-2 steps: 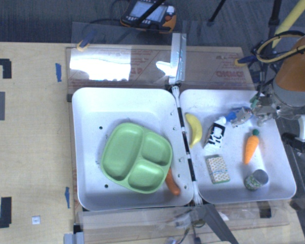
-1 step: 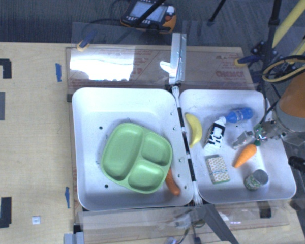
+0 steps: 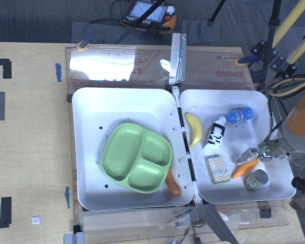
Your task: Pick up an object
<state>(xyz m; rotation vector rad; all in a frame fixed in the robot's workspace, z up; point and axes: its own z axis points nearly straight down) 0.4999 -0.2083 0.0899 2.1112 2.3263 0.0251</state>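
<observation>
bench layout, two bins

wooden bench (image 3: 30,136) carries both bins. right bin (image 3: 203,103) contains banana (image 3: 194,128), bottle (image 3: 229,123), packet (image 3: 217,169), carrot (image 3: 243,169). gripper (image 3: 259,153) sits just above the carrot; grip state: cannot tell. left bin (image 3: 86,136) holds green divided plate (image 3: 136,157).

The green plate (image 3: 136,157) covers most of an orange piece (image 3: 172,183); the gripper's (image 3: 257,153) finger state is too small to tell.

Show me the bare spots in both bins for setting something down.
Left bin: bare along its far edge, beyond the green plate. Right bin: bare far strip above the banana and bottle; crowded near the claw, carrot and can.
</observation>
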